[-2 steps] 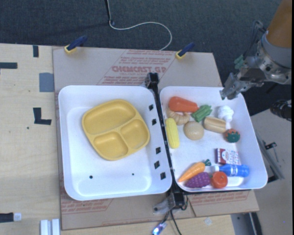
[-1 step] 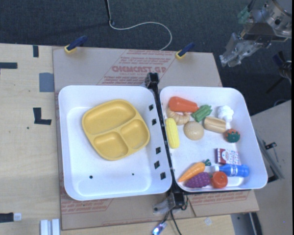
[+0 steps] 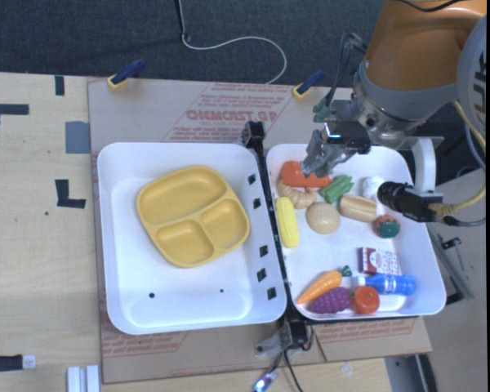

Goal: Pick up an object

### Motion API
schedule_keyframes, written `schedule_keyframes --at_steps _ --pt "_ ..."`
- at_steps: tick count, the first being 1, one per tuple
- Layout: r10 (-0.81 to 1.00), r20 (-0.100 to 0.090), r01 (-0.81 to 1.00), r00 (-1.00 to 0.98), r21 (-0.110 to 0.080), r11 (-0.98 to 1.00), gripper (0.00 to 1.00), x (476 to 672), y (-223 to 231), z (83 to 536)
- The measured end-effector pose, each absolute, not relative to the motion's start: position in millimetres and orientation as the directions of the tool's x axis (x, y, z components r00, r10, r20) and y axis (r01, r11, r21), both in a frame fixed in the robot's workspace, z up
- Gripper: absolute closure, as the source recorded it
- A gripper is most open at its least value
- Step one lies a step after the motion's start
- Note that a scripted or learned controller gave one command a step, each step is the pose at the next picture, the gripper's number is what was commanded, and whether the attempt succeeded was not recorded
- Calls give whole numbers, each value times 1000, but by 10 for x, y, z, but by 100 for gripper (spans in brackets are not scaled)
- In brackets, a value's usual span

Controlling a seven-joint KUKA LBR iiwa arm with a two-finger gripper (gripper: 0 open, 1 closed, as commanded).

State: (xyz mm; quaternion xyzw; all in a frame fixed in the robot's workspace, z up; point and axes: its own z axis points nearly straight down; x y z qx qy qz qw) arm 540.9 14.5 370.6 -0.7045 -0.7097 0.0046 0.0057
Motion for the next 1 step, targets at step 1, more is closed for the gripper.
schedule_keyframes --at_steps 1 --pt "1000 1 1000 -14 -12 14 100 4794 1182 3150"
